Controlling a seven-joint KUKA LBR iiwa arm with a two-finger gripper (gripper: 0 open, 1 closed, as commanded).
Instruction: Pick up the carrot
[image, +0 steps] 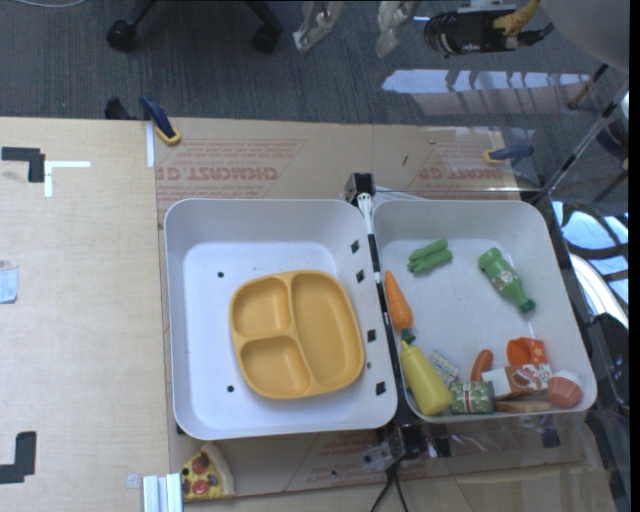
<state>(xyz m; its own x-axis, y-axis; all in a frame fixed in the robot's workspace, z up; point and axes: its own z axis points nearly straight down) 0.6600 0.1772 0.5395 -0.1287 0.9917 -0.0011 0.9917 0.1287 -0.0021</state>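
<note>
The carrot (398, 301) is orange and lies along the left wall of the right bin (545, 235), pointing up and down in the picture. Just below it a yellow bottle (423, 379) touches the same wall.
The left bin (190, 300) holds a yellow three-compartment plate (297, 333). In the right bin lie a green pea pod (430, 257), a green bottle (505, 279) and a cluster of food packs and a red sausage (515, 380) at the front right corner. A pizza toy (202, 475) sits outside, front left.
</note>
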